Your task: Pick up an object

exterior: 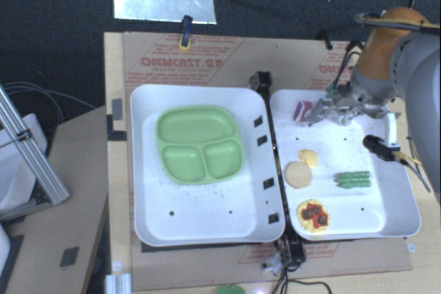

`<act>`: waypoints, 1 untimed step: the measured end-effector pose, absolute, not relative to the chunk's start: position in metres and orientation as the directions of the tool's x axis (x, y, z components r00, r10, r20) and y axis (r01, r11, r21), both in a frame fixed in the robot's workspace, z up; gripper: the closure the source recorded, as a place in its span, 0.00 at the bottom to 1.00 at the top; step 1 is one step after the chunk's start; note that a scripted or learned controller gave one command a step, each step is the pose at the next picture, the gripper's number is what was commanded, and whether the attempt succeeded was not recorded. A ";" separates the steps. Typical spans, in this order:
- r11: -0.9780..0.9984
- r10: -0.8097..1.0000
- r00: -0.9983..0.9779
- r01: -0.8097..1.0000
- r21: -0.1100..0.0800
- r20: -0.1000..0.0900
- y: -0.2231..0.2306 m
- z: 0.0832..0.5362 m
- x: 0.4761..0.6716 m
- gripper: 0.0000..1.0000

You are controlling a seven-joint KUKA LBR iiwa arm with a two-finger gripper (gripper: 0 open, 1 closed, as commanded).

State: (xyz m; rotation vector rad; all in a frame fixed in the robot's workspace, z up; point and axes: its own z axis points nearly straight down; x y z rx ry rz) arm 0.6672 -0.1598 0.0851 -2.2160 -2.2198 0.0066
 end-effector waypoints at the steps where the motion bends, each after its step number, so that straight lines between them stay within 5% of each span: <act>1: 0.004 1.000 -0.004 1.000 -0.007 -0.002 -0.153 0.084 0.667 0.00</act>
